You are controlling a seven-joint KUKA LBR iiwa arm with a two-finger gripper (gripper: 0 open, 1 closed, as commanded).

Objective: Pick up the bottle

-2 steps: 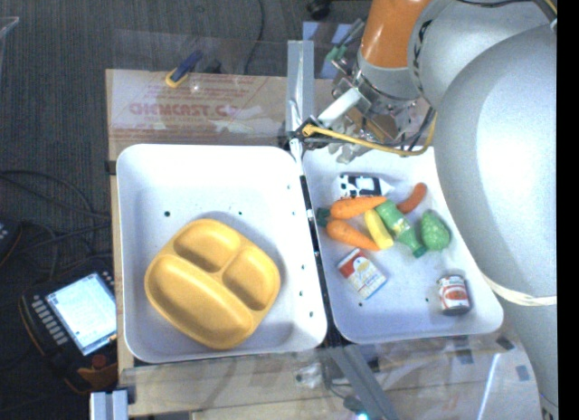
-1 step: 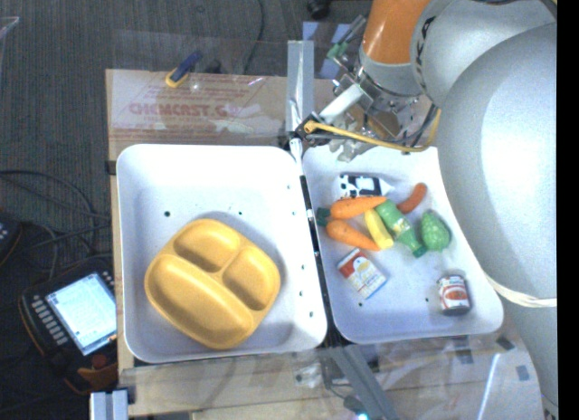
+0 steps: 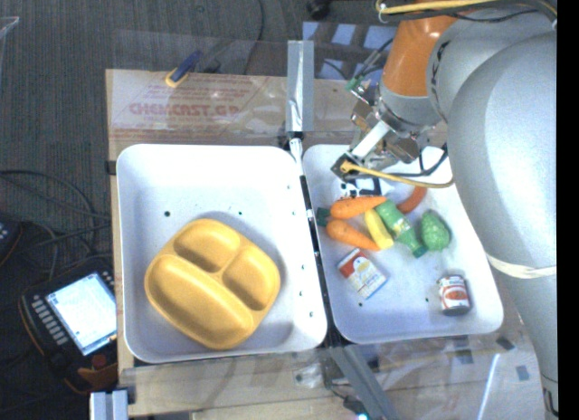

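**Ana:** Where is the bottle?

**Ben:** In the right bin [image 3: 407, 305], in the cluster of things across its middle. The green bottle [image 3: 396, 221] lies on its side, tilted, with its darker end pointing toward the lower right of the frame.

**Ana:** What lies around it?

**Ben:** A yellow piece [image 3: 378, 229] presses along its left side, and left of that are two carrots, the upper carrot [image 3: 358, 205] and the lower carrot [image 3: 351, 234]. A lumpy green item [image 3: 435, 232] sits just to the bottle's right. A reddish-orange piece [image 3: 413, 197] curves just above it.

**Ana:** And the pincer?

**Ben:** The pincer [image 3: 391, 142] hangs over the upper part of the right bin, above the cluster and apart from the bottle. I cannot tell how far open it is from this angle. Nothing is visibly in its hold.

**Ana:** What about the arm?

**Ben:** The grey arm [image 3: 507, 138] fills the right of the frame, and its orange band [image 3: 416, 47] is at the upper right, just above the pincer.

**Ana:** Anything else in that bin?

**Ben:** A red and white carton [image 3: 362, 273] lies below the carrots. A small can [image 3: 454, 292] stands near the lower right corner, well apart from the bottle.

**Ana:** And the left bin?

**Ben:** The left bin [image 3: 181, 183] holds a yellow divided tray [image 3: 213, 281], low and a little left of its middle. Both bins sit on the counter [image 3: 226, 128], and a blue-handled tool [image 3: 184, 68] rests at the counter's upper left.
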